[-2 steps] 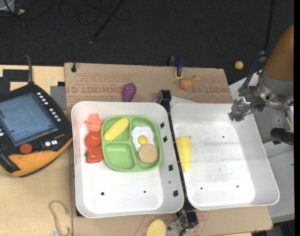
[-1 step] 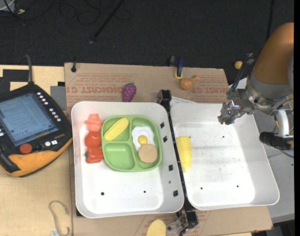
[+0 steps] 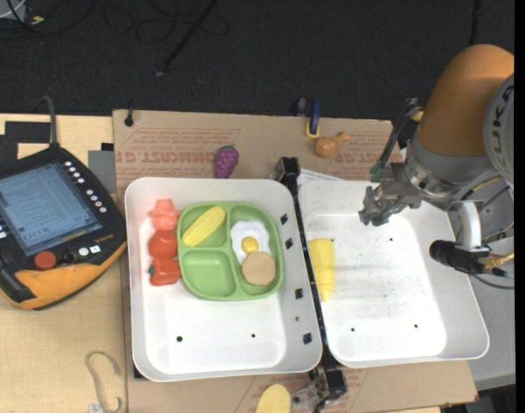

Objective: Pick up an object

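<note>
A light wooden bench (image 3: 47, 351) carries brown cardboard (image 3: 185, 140) under two white bins, with dark floor and cables across the top of the frame. The left bin (image 3: 211, 351) holds a green divided tray (image 3: 213, 275) with toy food. A yellow toy (image 3: 321, 267) lies at the right bin's (image 3: 417, 334) left wall. The hand (image 3: 379, 206) hangs over that bin's upper part, too dark to read its grip. A teach pendant (image 3: 43, 222) is cut off at the left.

The grey metal robot arm (image 3: 469, 157) has a wide, rounded orange band (image 3: 465, 93) above the wrist. Below the band sits a smooth silver-grey ring. The small dark grey gripper (image 3: 380, 203) looks blocky and has many edges. A thin dark cable (image 3: 392, 149) runs along the wrist. Part of a dark letter marking shows on the grey shell at the right.
</note>
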Available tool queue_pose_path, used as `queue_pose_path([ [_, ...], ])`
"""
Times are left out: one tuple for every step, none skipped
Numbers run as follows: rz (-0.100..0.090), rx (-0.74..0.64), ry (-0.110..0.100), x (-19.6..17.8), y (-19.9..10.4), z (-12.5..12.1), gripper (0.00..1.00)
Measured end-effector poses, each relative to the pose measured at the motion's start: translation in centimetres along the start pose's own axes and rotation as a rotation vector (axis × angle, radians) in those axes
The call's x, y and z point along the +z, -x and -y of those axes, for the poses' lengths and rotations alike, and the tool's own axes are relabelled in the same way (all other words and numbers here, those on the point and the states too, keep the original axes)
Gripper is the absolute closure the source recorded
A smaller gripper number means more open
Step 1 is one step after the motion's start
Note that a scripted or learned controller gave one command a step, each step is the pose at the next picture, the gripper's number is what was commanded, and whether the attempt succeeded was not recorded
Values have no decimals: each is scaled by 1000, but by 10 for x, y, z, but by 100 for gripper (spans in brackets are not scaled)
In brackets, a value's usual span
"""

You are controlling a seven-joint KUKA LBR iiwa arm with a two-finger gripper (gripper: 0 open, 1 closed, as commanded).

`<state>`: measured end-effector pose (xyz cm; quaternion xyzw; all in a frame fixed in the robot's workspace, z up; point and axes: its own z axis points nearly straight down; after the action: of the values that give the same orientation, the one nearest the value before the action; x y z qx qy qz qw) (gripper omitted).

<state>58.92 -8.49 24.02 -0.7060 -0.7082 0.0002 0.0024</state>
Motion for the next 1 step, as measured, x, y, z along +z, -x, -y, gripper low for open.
queue_pose_path([
  [0,0,-1,0,-50,15,100],
])
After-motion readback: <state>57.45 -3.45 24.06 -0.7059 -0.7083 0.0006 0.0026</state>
